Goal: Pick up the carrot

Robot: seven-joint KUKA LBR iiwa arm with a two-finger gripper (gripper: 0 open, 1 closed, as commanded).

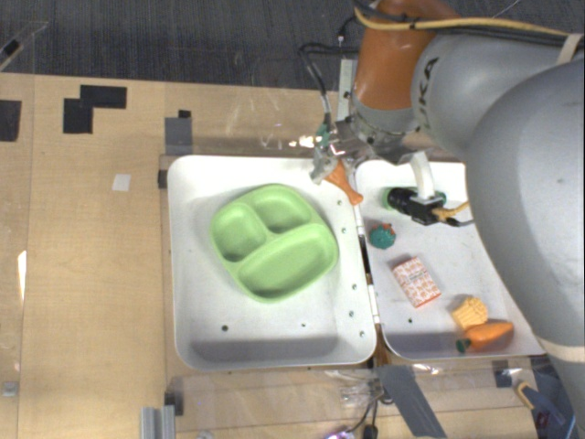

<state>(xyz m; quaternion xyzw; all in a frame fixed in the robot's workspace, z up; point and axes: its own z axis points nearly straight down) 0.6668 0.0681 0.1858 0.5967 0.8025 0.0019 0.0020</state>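
Grey arm [512,108] with orange band, entering from the right and reaching to the far side of the bins. Pale wooden surface [82,263], bearing two shallow white bins side by side. Left bin [201,337]: holds one green divided plate [274,240], three compartments, lying flat near the bin's middle. Right bin [411,332]: holds four small items, well apart from the plate. Pink patterned block [416,282], mid-bin. Orange toy with a green end [489,334], at the near right corner, just beside a yellow ridged piece [470,313]. Small teal lump [381,237], close to the bin's left wall. Hand [327,165]: above the far end of the wall shared by the bins, fingers drawn narrow on the upper end of the carrot [342,185]. Carrot: slim, orange, tapered, hanging tilted from the fingers over the dividing wall, tip toward the right bin.
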